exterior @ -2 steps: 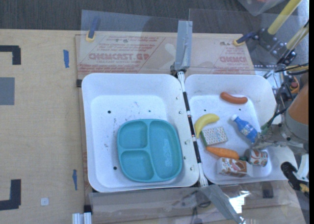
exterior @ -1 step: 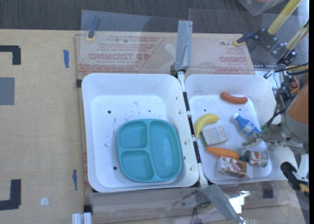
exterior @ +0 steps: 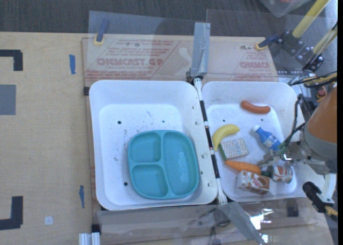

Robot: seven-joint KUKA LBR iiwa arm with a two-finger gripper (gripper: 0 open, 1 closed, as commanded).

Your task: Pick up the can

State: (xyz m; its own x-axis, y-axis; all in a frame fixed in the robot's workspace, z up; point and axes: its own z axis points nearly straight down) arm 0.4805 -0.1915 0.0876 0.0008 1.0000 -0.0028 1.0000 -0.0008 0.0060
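Can [exterior: 282,173] near right bin corner | carton [exterior: 253,182], carrot [exterior: 244,166] beside | fingers [exterior: 272,159]: state unclear

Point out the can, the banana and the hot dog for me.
can [exterior: 282,173]: camera view, on its printed side wall.
banana [exterior: 225,132]: camera view, on the middle of its curve.
hot dog [exterior: 255,107]: camera view, on its middle.

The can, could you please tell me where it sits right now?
The can lies in the right bin, near its front right corner, just right of the juice carton and beside the gripper.
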